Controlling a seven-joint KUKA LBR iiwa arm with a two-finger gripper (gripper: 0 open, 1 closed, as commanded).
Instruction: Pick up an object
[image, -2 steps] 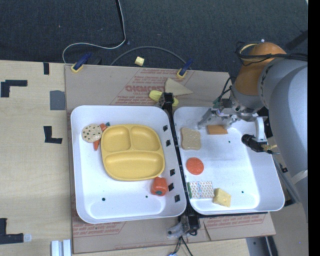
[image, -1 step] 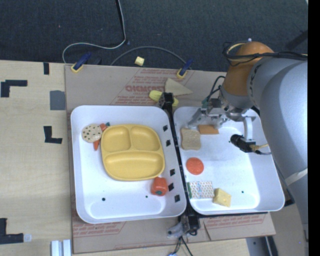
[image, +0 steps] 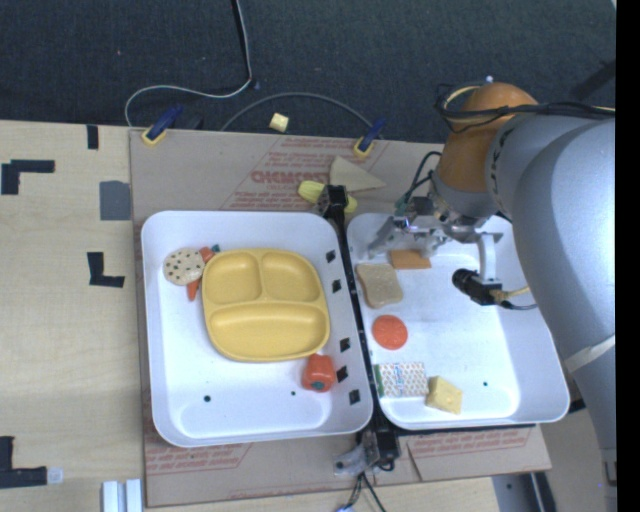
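The small tan-orange block (image: 409, 260) lay in the right bin (image: 520, 385), just below the pincer (image: 408, 233) and close enough that contact could not be ruled out; it seemed the likeliest object for the pick. Whether the pincer was spread or pressed together could not be told from above, since the wrist and its fittings blurred into one another. To do the step well, the arm would probably need to drop straight onto the block and straddle it squarely, because the slice of bread (image: 380, 285) sat just beside it, lower and to the left, and could be nudged or pinched along with it. Farther below lay the orange disc (image: 390, 332), then the printed packet (image: 403, 379) and the yellow wedge (image: 444, 395) near the front rim. Left of the pincer, across the divider, the left bin (image: 175, 400) held a yellow divided plate (image: 265, 303), a cookie (image: 182, 265) and a small red piece (image: 319, 373), all well apart.
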